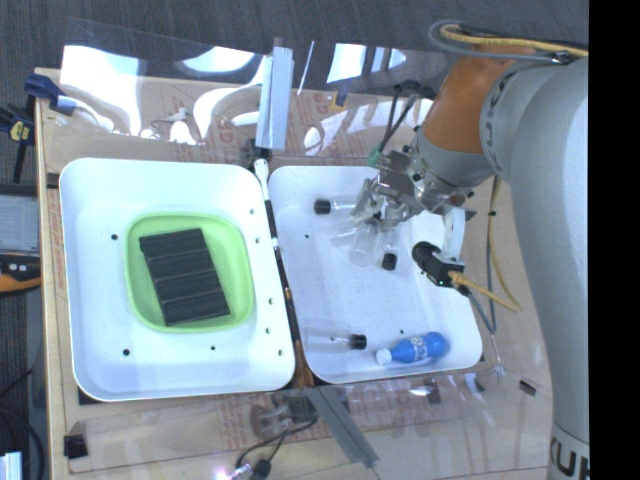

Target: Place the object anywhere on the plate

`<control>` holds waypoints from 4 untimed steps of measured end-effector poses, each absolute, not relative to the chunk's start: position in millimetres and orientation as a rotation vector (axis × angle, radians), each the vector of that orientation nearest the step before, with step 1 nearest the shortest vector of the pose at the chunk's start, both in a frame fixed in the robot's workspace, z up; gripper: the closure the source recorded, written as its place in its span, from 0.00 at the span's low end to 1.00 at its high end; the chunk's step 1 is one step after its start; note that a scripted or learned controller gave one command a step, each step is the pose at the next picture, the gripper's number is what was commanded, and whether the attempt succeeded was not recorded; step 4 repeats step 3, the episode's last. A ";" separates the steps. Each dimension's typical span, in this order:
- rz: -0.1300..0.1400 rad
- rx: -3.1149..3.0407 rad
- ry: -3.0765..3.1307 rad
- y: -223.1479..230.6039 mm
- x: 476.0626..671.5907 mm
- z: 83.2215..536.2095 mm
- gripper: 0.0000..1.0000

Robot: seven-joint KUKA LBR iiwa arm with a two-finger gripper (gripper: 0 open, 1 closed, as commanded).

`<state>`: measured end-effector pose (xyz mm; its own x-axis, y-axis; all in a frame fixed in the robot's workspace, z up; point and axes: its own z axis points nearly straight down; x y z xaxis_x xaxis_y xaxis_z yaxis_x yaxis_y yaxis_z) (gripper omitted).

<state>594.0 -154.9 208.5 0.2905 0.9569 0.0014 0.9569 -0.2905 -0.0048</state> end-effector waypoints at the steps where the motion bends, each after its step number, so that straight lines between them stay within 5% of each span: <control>1: 0.009 -2.329 -2.098 -89.8 560.7 189.4 1.00; 2: 0.006 -2.260 -2.176 -19.4 575.5 214.3 1.00; 3: 0.006 -2.261 -2.176 -19.8 575.5 214.4 0.00; 4: 0.006 -2.261 -2.176 -19.8 575.5 214.4 0.00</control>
